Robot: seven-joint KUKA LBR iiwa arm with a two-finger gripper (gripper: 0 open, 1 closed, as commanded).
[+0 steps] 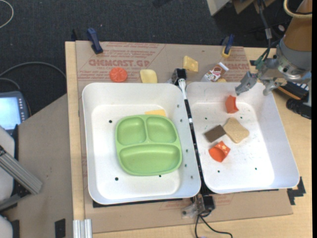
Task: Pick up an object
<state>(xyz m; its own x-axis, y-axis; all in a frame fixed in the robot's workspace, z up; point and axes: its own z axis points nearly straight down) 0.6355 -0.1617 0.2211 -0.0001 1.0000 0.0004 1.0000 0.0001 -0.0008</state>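
The right bin [277,148] holds a small red piece [231,104] near its back, a tan bread-like slab [236,130], a brown block [215,133] touching the slab's left side, and a red-orange piece [219,151] in front of them. My gripper [257,86] hangs over the bin's back right corner, above and to the right of the small red piece. Its fingers [244,85] are spread open with nothing between them.
The left bin [94,133] bears a green divided plate [147,144] with a yellow piece [155,113] behind it. Behind the bins lie an orange disc [118,74], a yellow lump [148,76], a yellow wedge [190,63] and a small packet [215,73]. Blue clamps [94,40] grip the board.
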